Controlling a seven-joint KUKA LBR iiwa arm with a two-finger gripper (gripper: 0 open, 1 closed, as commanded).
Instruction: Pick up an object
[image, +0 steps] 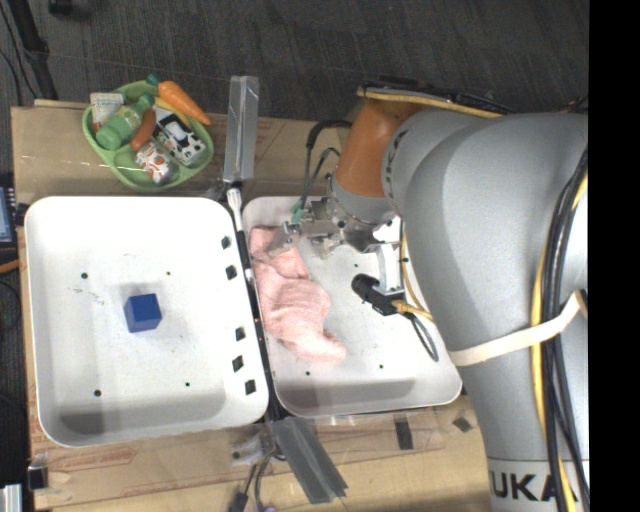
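A blue cube (143, 312) sits in the left bin (60, 240), left of its middle. A crumpled pink cloth (292, 304) lies along the left side of the right bin (400, 385). My gripper (312, 226) hangs low over the far left part of the right bin, just above and right of the cloth's upper end. The wrist hardware hides the fingertips.
A green bowl (118, 170) of toy food, with a carrot on top, stands behind the left bin. A grey metal divider (240, 130) runs between the bins. The arm's bulky grey body (500, 240) covers the right bin's right side.
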